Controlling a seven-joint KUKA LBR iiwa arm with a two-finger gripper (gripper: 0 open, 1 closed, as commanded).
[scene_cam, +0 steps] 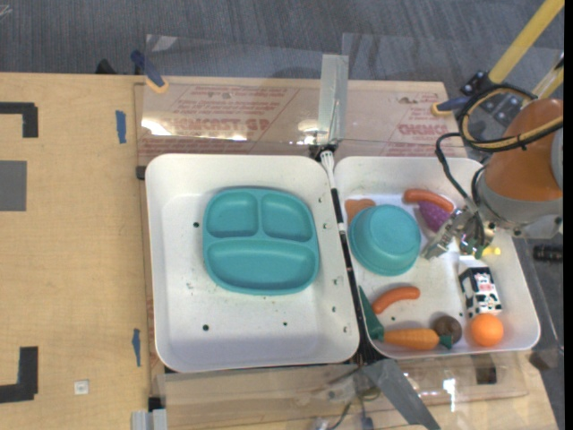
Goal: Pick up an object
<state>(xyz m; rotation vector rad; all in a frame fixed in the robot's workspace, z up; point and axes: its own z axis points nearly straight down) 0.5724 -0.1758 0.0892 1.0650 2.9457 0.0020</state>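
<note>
Overhead slanted view of worktop [72, 240] w/ two shallow white bins side by side.

Left bin [170, 330]: holds one teal divided plate [261, 240], three compartments, lying flat near bin centre.

Right bin [519, 330]: holds several small items. Teal bowl [387, 237] sits upright in the upper-left part, close to the wall shared w/ the left bin. An orange piece [358, 206] shows just behind the bowl's left rim. Upper centre: orange sausage [421, 197], w/ a purple toy [436, 212] touching it just below. Lower half: second orange sausage [395, 298] lying at a slant below the bowl; carrot [410, 338] w/ green end along the front wall; brown round item [448, 329] just beside the carrot's right end; orange ball [487, 331] in the front-right corner; black-and-white toy [481, 292] just above the ball.

Arm [524, 164] enters from the right, orange band above the wrist, cables looped around it. Gripper [455, 233] is low inside the right bin, between the bowl and the bin's right wall, just right of the purple toy. Cannot tell whether the gripper is released or clenched; no item visible between its tips.
</note>
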